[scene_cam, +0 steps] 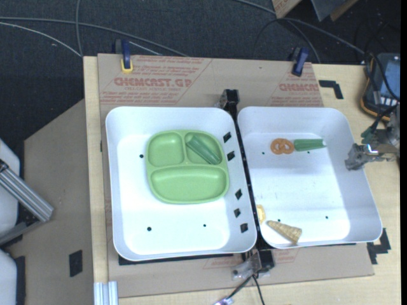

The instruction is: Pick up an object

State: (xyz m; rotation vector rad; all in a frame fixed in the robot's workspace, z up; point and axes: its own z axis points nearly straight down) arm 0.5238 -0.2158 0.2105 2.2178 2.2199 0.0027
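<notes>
The right bin (337, 189) holds an orange pretzel-shaped ring (282, 147) near its back, with a green pod (309, 144) lying just to its right. A tan cone (285, 230) rests by the front wall, and a small yellow piece (260, 214) sits against the left wall. In the left bin (127, 189) lies a green divided plate (184, 184), with a green pod-like piece (203, 148) in its back right compartment. My gripper (360, 156) hangs at the right bin's right rim, well apart from every object and with nothing seen in it.
A black divider (236, 164) with clips runs between the two bins. The bins rest on a brown board (165, 81) held by blue clamps (126, 56) at the back. Cables cross the dark floor behind. Bare white floor lies mid right bin.
</notes>
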